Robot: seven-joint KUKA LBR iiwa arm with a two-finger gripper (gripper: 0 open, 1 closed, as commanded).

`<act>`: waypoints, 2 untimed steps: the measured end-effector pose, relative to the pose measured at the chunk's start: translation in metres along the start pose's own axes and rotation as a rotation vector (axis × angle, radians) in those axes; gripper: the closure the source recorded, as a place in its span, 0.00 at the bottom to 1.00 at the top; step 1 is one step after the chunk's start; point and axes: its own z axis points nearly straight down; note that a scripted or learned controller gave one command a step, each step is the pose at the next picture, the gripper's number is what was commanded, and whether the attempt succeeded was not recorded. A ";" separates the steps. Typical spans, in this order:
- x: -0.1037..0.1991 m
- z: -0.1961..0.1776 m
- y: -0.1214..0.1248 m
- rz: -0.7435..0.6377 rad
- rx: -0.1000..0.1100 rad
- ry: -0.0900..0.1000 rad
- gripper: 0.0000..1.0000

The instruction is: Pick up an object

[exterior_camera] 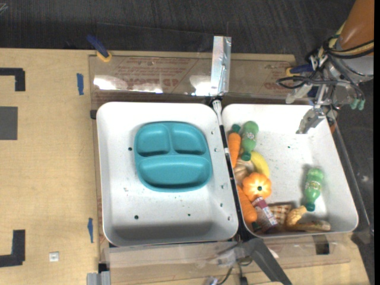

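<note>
Several small toy foods lay in the right bin (pixel 341 159), any of which would serve as the object. A green bottle (pixel 313 186) stood apart near the right wall, and it appeared the easiest target. Along the left wall were a carrot (pixel 234 148), a second green bottle (pixel 249 134), a banana (pixel 260 164) and an orange fruit (pixel 256 186), crowded and touching. More pieces, brown and harder to identify, lay along the front wall.

The tool (pixel 313 120) hung over the bin's back right corner, above bare floor and apart from every item. It held nothing; whether it was open or closed could not be told. In my judgement the approach step was in hand, with no grasp begun. The next move would call for travel forward to the lone bottle, then descent with room either side.

The items looked like smooth, rounded moulded plastic, likely to roll or slip. The bins were shallow, white and speckled. The left bin (pixel 113 159) held a teal divided plate (pixel 173 156). The surface (pixel 41 159) was tan board.
</note>
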 end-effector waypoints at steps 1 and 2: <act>0.065 0.109 0.037 0.294 -0.001 0.007 0.00; 0.081 0.168 0.049 0.529 0.000 -0.005 0.00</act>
